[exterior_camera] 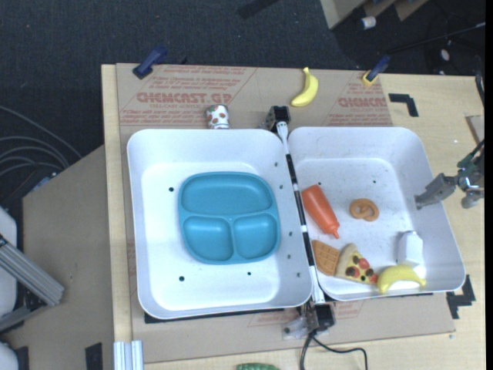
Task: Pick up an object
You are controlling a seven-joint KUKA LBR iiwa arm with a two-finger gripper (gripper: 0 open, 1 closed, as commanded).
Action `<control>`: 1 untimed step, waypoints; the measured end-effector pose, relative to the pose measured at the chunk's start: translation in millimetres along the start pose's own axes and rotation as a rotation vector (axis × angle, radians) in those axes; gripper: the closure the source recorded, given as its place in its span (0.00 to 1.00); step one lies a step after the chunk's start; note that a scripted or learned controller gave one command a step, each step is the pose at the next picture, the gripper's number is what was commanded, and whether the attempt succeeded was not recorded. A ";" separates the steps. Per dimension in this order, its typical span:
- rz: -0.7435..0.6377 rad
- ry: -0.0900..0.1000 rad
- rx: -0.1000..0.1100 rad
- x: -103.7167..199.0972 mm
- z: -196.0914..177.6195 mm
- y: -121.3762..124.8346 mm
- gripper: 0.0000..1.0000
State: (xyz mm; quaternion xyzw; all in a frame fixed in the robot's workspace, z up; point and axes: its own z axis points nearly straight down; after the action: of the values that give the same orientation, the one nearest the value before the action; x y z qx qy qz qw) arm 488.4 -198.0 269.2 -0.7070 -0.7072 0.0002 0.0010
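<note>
A blue sectioned tray (229,226) lies in the left white bin (146,206); on the tabletop (254,87) behind the bins, a yellow banana (306,89) and a small spotted cup (218,116); blue clamps (149,62) at the board's back edge.

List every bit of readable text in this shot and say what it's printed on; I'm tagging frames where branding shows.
"CHEMCAST GP": large red print on the brown board behind the left bin; the smaller red lines around it are too blurred to read.
"CHEMCAST": likely the same red print, partly visible and blurred, on the board behind the right bin.
No text shows on the blue divided plate or the toy food.
</note>
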 end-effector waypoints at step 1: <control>-0.001 0.000 0.001 60.4 107.1 41.6 0.00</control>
State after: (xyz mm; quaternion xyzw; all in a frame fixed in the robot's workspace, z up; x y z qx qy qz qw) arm 529.8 -137.5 162.1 -0.7067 -0.7075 0.0004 0.0015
